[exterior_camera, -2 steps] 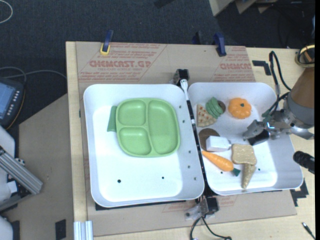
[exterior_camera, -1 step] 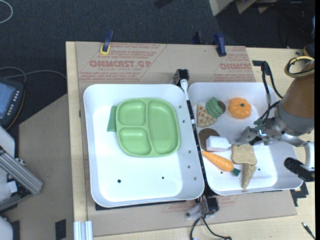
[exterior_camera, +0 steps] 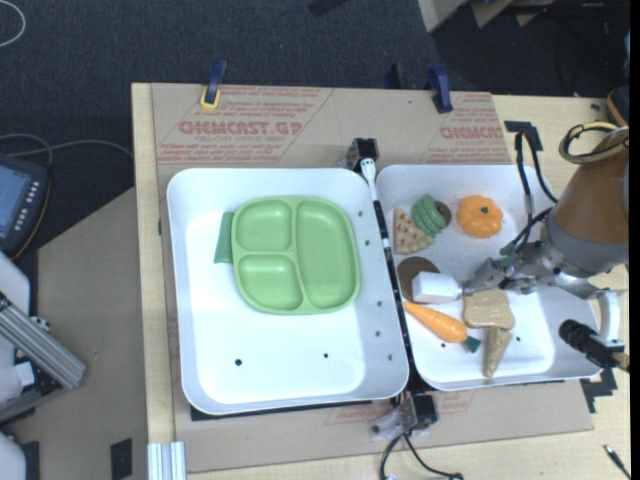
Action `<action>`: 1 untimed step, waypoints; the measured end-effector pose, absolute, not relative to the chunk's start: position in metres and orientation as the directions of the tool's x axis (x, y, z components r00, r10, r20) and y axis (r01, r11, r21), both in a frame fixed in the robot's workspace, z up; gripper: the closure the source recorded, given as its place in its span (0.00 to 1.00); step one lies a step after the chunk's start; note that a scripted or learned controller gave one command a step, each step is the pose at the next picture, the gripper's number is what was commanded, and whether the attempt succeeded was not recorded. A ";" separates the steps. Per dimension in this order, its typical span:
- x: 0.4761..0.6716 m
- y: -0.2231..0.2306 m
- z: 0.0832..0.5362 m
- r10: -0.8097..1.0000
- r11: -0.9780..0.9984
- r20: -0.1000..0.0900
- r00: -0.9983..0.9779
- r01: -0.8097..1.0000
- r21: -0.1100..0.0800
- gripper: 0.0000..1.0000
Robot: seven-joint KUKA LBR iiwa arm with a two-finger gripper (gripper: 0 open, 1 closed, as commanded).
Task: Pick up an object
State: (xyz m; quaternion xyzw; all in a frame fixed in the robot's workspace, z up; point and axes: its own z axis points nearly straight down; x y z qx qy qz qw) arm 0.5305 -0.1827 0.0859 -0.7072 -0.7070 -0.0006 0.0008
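From my remote station I look down at a slant on a desk topped with a brown printed board, standing on dark blue-grey carpet. A yellow clamp and a blue clamp grip the board's far edge.

At the left, the left bin holds a green divided plate with three compartments, lying flat near the bin's far side.

Just beside it, the right bin holds a cluster of play food. Near its far left lies a tan cracker wedge, touching a green ridged piece. An orange pumpkin sits just right of those. Closer to me, a brown round piece touches a white block. A carrot lies with its long axis slanting from upper left to lower right, its green tip at the lower right end. Beside it sits a tan bread slice, and a pale cone points toward the bin's near rim, long axis nearly upright in the view.

At the right, the grey arm's end effector is low over the bin, just above the bread slice. I cannot tell whether it is apart or together, and nothing is seen held in it.
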 end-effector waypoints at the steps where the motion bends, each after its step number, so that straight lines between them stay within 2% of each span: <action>1: 0.532 -0.183 0.099 1.000 0.000 0.000 0.000 1.000 0.007 1.00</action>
